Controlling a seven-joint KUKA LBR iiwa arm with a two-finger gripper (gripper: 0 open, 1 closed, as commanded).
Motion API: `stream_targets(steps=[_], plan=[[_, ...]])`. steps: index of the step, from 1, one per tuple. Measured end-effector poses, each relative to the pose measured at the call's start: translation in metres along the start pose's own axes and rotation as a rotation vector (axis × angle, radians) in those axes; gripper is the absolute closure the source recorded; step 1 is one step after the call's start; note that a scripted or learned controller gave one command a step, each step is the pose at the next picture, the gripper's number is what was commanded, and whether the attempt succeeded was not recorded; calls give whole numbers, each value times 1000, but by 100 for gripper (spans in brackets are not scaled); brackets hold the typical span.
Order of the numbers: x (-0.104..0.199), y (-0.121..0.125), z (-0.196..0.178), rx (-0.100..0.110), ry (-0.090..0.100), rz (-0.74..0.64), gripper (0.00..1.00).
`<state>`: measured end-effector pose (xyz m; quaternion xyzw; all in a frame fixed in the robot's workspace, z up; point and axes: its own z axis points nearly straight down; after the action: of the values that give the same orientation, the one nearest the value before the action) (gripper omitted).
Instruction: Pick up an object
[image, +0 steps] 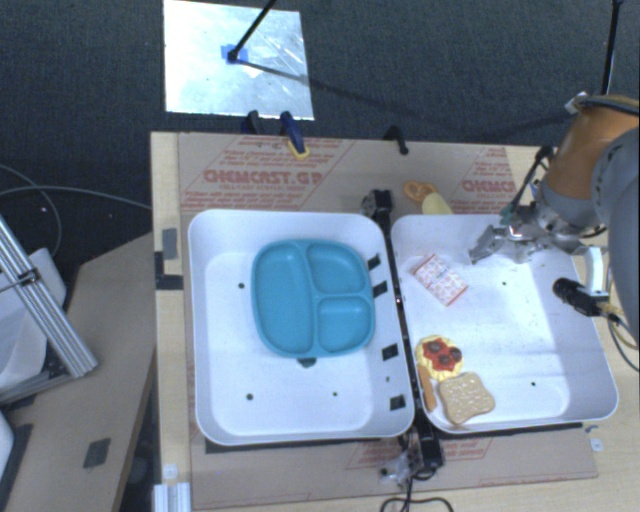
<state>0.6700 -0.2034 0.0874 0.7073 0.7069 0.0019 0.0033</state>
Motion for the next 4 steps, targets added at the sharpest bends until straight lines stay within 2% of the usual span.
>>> stream_targets(steps=[1,2,3,4], plan=[[-4,-45,-2,-4,-1,-2,0],[-3,-117,-3,-8,-4,-1,0],[-5,-171,-4,-11,-6,-1,0],[112,-132,-2,-8,0,-13,0]])
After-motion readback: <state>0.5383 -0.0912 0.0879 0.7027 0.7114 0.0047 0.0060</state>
